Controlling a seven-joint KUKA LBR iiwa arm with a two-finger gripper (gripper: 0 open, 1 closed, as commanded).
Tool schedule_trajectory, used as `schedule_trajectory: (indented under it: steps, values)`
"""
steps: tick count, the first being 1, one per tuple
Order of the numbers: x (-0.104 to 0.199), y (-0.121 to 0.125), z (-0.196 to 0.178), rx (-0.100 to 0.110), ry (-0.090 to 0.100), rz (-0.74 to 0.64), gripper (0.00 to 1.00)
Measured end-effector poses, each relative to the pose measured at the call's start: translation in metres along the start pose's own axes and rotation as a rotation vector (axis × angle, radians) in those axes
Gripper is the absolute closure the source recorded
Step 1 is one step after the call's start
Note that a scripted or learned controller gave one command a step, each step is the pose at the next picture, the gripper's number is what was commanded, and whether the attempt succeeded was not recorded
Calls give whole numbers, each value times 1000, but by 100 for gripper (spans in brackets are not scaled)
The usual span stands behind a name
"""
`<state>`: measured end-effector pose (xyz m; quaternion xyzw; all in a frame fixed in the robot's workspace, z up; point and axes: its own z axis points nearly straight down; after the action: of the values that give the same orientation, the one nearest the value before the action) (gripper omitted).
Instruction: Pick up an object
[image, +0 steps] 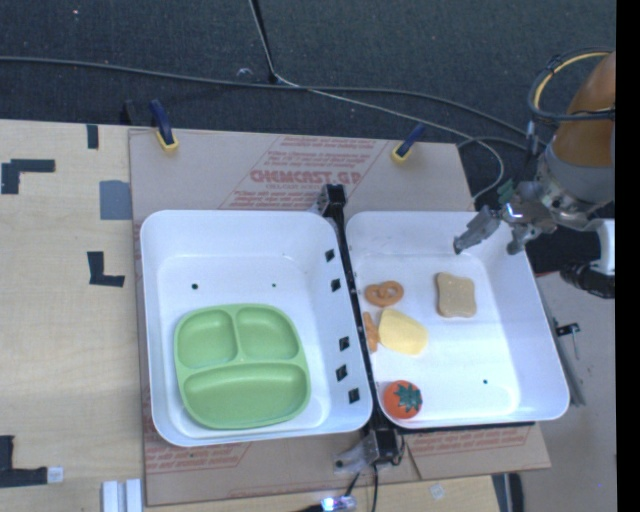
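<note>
Your gripper (497, 234) hangs open and empty, upper right; careful, it could shove the toast (455, 295) sideways.

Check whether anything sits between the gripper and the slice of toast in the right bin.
Nothing visible does. The gripper hangs above the right bin's upper right part, and only bare white floor separates it from the toast slice. The pretzel, yellow piece and tomato lie further left.

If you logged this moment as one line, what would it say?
hand: open, above right bin's far edge, holding nothing | right bin: toast slice, pretzel, yellow piece, tomato | left bin: green tray
</note>
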<state>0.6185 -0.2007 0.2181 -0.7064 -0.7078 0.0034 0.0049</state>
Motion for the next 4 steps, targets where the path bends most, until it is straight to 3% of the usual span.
schedule_trajectory:
  steps: [2,3,4]
  values:
    - [5,-6,132,-9,-5,0,0]
    - [6,-4,119,-13,-4,-3,100]
    - [10,2,62,-11,-2,-1,100]
